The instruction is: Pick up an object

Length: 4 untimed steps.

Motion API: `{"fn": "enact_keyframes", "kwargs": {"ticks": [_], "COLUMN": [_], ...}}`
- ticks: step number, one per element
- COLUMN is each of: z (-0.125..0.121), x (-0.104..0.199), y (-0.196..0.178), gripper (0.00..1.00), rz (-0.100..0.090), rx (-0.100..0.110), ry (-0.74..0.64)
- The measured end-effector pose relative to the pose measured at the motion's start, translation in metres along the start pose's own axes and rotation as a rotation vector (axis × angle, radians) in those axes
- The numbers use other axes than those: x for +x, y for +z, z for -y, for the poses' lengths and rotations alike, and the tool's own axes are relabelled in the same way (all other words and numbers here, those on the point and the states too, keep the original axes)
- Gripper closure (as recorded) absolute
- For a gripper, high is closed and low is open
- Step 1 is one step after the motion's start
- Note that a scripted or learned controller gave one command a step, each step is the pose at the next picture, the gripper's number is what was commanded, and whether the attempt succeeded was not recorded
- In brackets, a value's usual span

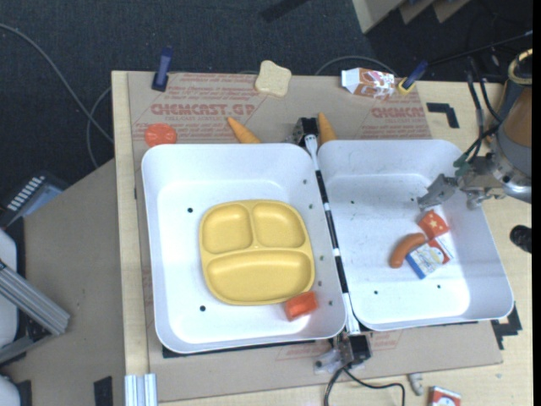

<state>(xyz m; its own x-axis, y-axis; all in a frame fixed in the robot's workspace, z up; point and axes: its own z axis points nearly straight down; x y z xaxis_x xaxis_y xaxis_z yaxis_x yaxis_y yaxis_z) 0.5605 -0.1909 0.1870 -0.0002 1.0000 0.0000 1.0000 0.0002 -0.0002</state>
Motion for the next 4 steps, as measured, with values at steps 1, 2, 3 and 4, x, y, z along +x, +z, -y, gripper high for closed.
{"fn": "enact_keyframes", "kwargs": {"ticks": [1, 2, 3, 4], "z": [0.011, 0.048, 0.048, -0.014], "x": [0.045, 0.081, 0.081, 0.128], "y": [0.082, 0.103, 0.093, 0.001], "gripper": [0.00, 0.00, 1.00, 1.00], "rz": [0.000, 0.000, 0.000, 0.000], "rx": [0.001, 0.001, -0.001, -0.003], "ry": [-0.001, 0.000, 0.001, -0.002]}}
